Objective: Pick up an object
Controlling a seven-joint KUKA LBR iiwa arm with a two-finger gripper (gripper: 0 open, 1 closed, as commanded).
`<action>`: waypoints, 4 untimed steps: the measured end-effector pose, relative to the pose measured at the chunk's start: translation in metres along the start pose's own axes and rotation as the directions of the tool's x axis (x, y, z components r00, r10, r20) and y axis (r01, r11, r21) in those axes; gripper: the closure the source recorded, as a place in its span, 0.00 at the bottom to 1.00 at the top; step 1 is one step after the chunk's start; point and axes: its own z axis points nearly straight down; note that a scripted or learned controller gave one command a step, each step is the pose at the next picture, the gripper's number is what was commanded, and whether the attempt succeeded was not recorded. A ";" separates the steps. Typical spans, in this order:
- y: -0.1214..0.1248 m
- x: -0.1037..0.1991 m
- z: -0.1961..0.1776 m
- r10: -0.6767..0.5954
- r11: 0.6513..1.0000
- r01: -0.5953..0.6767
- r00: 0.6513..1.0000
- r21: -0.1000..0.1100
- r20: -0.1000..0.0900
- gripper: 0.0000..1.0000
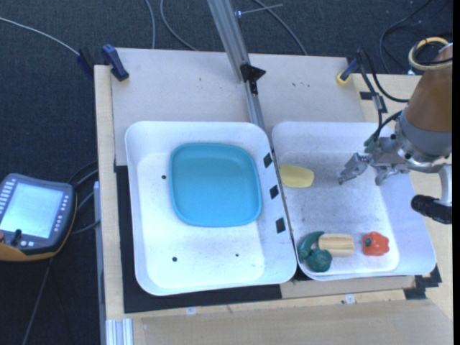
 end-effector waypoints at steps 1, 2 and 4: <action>0.001 0.002 0.042 -0.001 1.000 0.001 1.000 -0.001 0.000 0.00; 0.001 0.003 0.082 -0.001 1.000 0.001 1.000 -0.001 0.000 0.00; 0.009 0.001 0.025 -0.001 1.000 0.001 1.000 -0.009 0.002 1.00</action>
